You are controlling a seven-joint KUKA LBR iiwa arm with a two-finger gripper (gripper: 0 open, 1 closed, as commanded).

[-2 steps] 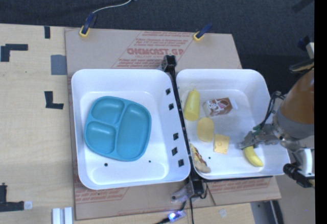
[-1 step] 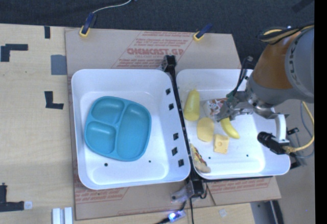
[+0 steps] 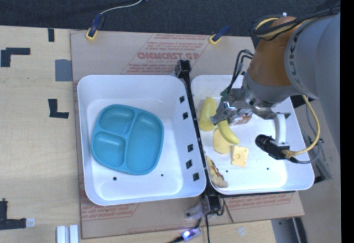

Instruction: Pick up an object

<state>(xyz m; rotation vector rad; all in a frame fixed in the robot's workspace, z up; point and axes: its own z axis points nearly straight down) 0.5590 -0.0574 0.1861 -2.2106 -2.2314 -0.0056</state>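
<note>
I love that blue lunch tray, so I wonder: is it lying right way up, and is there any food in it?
Right way up and empty. The blue tray lies flat in the left bin, its three hollows facing up and bare.

Red "CHEMCAST GP" print reads on the cardboard sheet (image 3: 160,55)

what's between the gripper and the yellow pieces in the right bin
Nothing visible. The gripper hangs directly over the yellow pieces in the right bin, with no other object between them. The cheese wedge lies off to the side.
</note>
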